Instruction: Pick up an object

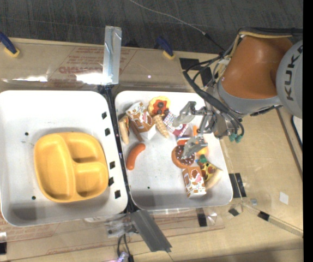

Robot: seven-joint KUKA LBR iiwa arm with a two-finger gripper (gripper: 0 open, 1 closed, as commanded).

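Observation:
My gripper (191, 129) hangs over the right side of the right bin (156, 192), its two grey fingers (187, 112) spread wide and open. A small pink-and-white packet (179, 130) lies in the gap below them; I cannot tell if they touch it. Just under the lower finger sits a chocolate-frosted donut (180, 157). A pizza slice (209, 171) and a small printed carton (194, 182) lie toward the near right corner. A red sausage (134, 155) lies apart at the bin's left.
A cluster of toy foods fills the far part of the right bin: a brown carton (139, 118), a red-yellow fruit piece (158, 105), a bread stick (124, 129). The left bin (9, 108) holds a yellow divided tray (70, 165). Cables (200, 75) trail behind the wrist.

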